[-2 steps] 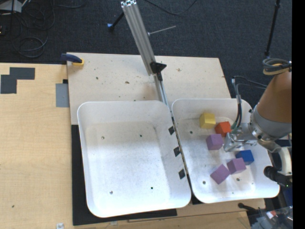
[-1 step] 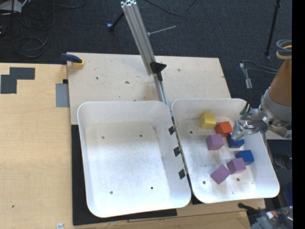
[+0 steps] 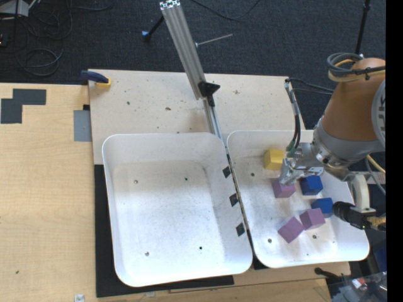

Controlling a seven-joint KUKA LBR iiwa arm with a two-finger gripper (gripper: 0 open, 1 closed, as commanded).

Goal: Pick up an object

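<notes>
Camera view: the gripper [image 3: 288,175] sits low in the right bin [image 3: 352,250], fingers apparently narrow — nothing visibly between them. A purple cube [image 3: 283,189] lies just below the fingertips, touching or nearly so; a yellow cube [image 3: 273,158] just above-left. Risk: closing off-centre nudges the purple cube aside — an empty lift.

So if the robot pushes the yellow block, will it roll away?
Probably not. The yellow block looks like a cube with flat faces, so it should slide rather than roll. It seems solid and stiff, likely keeping its shape. It sits on the smooth white bin floor, so it may skid easily.
</notes>
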